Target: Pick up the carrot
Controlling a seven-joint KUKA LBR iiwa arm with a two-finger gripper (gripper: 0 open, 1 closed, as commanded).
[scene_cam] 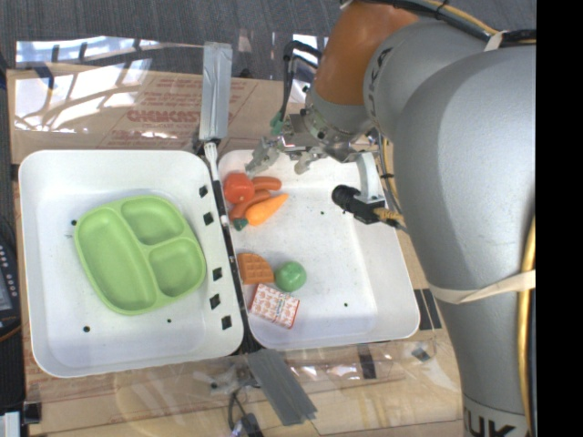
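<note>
The carrot (265,210) is orange and lies tilted near the back left corner of the right bin (364,271). It rests against a red tomato-like piece (239,188) and a second orange piece (268,184). My gripper (280,159) hangs just above and behind this cluster, near the bin's back wall. Its fingers (259,158) are spread open and hold nothing. The carrot is a little in front of and below the fingertips, not touched.
An orange waffle-like piece (254,267), a green ball (290,276) and a red-and-white box (274,306) lie at the right bin's front left. The left bin (46,244) holds a green divided plate (139,253). The large grey arm (455,153) covers the right side.
</note>
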